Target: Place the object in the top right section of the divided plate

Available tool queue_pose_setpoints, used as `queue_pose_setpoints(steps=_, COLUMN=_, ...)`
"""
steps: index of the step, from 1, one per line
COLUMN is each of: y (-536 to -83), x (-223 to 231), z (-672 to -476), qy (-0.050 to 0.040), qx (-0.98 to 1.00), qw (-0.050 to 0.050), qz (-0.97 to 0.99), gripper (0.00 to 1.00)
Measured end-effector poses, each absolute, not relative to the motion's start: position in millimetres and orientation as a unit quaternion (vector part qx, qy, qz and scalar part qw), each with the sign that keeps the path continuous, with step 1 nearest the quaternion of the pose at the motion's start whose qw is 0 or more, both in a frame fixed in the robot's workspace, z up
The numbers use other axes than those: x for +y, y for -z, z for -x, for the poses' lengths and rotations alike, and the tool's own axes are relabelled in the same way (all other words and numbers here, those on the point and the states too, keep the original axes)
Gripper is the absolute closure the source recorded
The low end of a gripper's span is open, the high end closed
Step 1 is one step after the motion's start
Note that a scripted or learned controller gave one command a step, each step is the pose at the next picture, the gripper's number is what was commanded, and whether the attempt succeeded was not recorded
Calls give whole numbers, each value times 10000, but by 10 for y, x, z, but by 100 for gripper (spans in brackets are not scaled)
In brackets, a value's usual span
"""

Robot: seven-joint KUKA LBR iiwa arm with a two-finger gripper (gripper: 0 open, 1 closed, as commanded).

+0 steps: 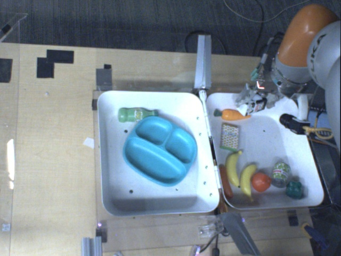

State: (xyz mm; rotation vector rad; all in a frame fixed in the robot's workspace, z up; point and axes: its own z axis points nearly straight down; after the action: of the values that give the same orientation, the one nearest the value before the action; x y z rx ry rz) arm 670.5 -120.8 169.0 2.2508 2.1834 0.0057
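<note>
camera view | tool (pixel 254 97) low over right bin's (pixel 298 143) far edge | beside carrot (pixel 233 114)

A blue divided plate (pixel 160 150), pale green bottle (pixel 136 114), orange carrot (pixel 234 114), yellow bananas (pixel 240 173), checkered packet (pixel 230 136).

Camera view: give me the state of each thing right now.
Divided plate: in left bin, nothing in its sections.
Green bottle: lying on its side beside the plate.
Carrot: lying in right bin, next to gripper.
Two bananas: lying side by side.
</note>
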Motion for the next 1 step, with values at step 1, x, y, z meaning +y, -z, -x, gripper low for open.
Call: queue_pose_setpoints(steps=1, y=-1864, x=-408, z=-6701, qy=-25, qx=7210, qw=19, qz=-6929, gripper=100)
